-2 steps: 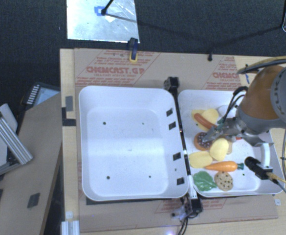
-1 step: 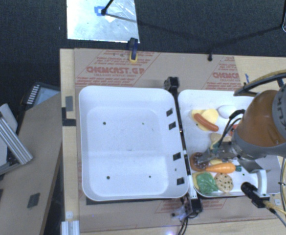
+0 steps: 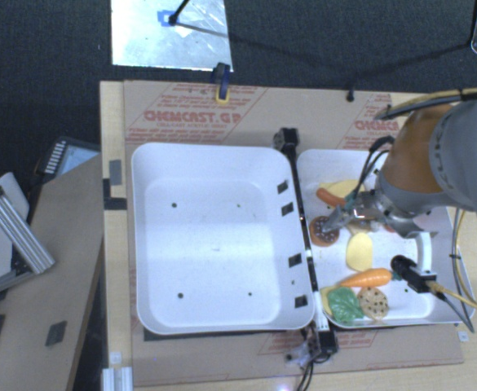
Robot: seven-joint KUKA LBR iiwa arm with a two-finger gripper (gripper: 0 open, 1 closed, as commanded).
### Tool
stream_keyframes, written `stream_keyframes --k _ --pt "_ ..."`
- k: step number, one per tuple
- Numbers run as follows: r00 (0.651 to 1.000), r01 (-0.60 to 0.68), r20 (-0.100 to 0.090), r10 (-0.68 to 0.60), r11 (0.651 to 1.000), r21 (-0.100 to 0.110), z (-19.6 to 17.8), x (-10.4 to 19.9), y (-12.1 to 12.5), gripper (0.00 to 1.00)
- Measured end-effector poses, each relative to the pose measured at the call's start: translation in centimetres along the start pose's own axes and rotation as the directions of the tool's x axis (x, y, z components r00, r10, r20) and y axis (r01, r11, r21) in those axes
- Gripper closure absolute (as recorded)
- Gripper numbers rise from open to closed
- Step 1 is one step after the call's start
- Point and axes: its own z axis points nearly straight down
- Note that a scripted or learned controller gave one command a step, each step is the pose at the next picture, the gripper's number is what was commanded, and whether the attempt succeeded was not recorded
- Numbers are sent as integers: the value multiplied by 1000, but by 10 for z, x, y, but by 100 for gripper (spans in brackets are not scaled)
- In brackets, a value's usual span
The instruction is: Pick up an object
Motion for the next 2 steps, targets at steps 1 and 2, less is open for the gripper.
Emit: stream_keyframes --k 1,2 --pt "1000 -2 11 2 1000 -1 1 8 61 0" --pt "1000 -12 -1 12 1000 1 1 -41 -3 0"
